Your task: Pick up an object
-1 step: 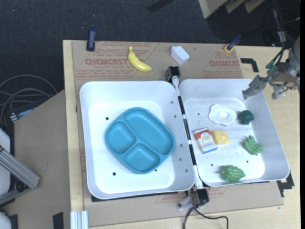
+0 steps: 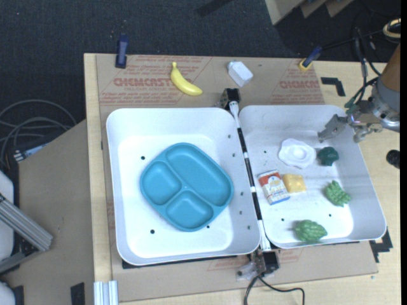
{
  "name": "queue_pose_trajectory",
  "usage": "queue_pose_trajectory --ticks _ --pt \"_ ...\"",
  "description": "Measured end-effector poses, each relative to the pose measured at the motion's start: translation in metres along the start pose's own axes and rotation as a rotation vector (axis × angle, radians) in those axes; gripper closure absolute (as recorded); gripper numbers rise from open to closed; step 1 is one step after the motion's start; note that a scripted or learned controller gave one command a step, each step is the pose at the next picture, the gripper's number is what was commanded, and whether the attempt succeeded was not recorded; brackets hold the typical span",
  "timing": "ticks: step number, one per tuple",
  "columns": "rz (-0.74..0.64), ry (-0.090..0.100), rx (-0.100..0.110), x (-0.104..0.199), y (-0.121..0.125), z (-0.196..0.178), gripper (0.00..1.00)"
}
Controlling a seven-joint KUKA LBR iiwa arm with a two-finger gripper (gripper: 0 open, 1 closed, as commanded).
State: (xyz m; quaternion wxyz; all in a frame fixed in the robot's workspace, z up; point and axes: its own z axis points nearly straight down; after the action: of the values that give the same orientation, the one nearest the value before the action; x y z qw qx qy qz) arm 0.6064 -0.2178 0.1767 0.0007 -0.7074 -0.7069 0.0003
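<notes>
The right bin point(image 2: 356, 218) holds several small items: a white fried-egg toy point(image 2: 297, 152), a dark green piece point(image 2: 327, 155), a red and white carton point(image 2: 274, 187), a yellow block point(image 2: 294, 183), a light green leafy piece point(image 2: 337, 193) and a green vegetable point(image 2: 310, 231). My gripper point(image 2: 346, 128) hovers over the bin's far right corner, above and just right of the egg toy and the dark green piece. Its fingers stand open and apart, with nothing between them.
A blue divided plate point(image 2: 186, 185) lies in the left bin point(image 2: 121, 138). On the bench behind the bins lie a yellow banana point(image 2: 184, 81) and a white block point(image 2: 240, 73). The arm enters at the right edge, with cables behind it.
</notes>
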Motion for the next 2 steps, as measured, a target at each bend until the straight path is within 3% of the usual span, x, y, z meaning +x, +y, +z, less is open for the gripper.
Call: queue_pose_trajectory --ticks 1,2 --pt "-0.001 0.001 -0.001 0.007 -0.009 0.092 0.00" --pt "0.000 -0.001 -0.003 0.006 -0.008 0.081 1.00"
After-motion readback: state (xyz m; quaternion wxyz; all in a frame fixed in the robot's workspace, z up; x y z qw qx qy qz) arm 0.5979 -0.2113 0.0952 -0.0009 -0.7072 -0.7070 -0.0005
